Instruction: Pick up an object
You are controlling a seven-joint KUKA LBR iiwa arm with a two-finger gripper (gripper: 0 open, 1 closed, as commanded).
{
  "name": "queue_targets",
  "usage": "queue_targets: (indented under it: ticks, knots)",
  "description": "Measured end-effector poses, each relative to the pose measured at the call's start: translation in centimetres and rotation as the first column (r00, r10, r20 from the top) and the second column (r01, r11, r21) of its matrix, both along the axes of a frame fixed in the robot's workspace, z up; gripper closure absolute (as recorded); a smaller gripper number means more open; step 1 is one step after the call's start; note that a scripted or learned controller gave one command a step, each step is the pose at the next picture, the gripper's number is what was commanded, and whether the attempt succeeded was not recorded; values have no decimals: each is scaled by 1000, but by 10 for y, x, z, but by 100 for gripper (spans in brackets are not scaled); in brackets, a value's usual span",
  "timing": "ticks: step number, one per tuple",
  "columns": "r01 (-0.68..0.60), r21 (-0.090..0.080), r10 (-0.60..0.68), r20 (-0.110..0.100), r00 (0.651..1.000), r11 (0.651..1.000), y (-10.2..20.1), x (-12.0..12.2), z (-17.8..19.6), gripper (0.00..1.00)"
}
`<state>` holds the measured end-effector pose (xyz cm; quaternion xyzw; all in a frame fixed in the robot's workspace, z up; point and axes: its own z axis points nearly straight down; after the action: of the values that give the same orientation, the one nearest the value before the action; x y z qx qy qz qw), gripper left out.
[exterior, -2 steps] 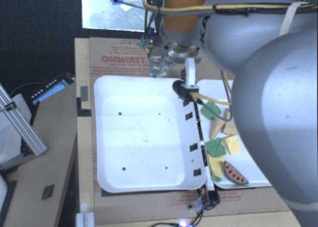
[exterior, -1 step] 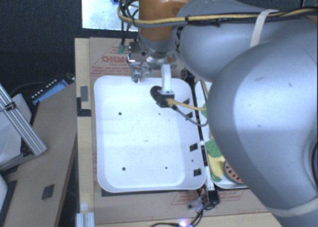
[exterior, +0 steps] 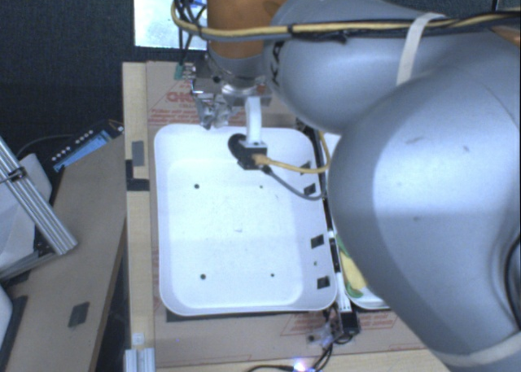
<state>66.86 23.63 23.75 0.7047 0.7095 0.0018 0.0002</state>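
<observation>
Jaws hung over the far edge of the left bin (exterior: pixel 236 232), and whether they were spread or clenched, I couldn't tell. A yellowish object (exterior: pixel 352 269) peeked out in the right bin (exterior: pixel 364 302), beneath the arm (exterior: pixel 407 159). Best play, I'd say: swing across, centre above it, then descend squarely.

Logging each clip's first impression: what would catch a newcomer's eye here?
The grey arm looms largest, covering the right half, with its orange band at top centre. Below the band, the gripper hangs over the far edge of the left bin. A sliver of yellow-green peeks out from the right bin, under the arm.
</observation>
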Motion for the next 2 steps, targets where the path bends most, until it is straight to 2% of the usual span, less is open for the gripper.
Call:
queue_targets:
  ticks: [1,2]
  knots:
    - [1,-2,-1,0,1000,1000,-2,0,6,100]
    - [1,0,-1,2,1000,1000,-2,1,42,100]
